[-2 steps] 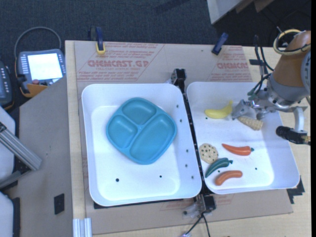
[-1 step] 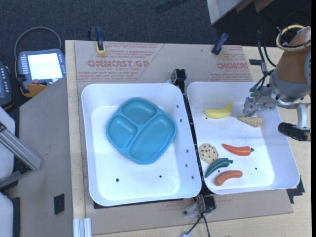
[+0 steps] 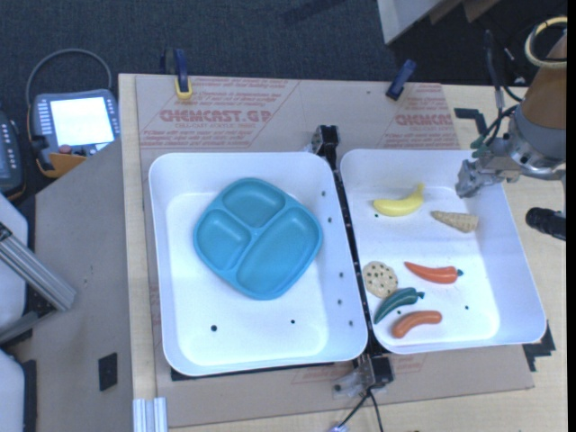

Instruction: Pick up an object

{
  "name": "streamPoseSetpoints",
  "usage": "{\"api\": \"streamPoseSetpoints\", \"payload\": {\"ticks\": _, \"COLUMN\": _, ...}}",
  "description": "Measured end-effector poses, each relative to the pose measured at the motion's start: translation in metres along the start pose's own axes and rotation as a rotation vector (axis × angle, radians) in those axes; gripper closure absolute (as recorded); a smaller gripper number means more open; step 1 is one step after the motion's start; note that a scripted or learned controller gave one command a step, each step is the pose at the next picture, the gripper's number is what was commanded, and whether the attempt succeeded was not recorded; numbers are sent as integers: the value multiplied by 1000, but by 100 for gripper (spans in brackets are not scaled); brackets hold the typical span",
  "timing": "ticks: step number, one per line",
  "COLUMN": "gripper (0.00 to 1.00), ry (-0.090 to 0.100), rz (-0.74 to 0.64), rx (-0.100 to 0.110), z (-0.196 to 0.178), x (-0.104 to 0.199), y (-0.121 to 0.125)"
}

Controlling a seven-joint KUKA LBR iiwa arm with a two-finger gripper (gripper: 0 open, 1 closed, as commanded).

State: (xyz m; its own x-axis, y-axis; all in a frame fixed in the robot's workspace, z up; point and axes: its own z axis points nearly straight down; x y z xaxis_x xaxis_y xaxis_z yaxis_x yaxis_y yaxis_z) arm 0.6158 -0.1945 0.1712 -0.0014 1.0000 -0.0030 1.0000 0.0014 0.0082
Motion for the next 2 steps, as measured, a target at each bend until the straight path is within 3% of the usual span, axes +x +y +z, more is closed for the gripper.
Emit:
{"api": "streamPoseSetpoints", "payload": {"ticks": 1, "gripper": 100, "ry": -1, "rz": 1, "rx": -1, "z": -55, "x": -11, "y": 3}}
{"api": "streamPoseSetpoints", "payload": {"ticks": 2, "gripper": 100, "ry": 0, "rz": 0, "rx": 2, "z": -82, "x": -11, "y": 4}}
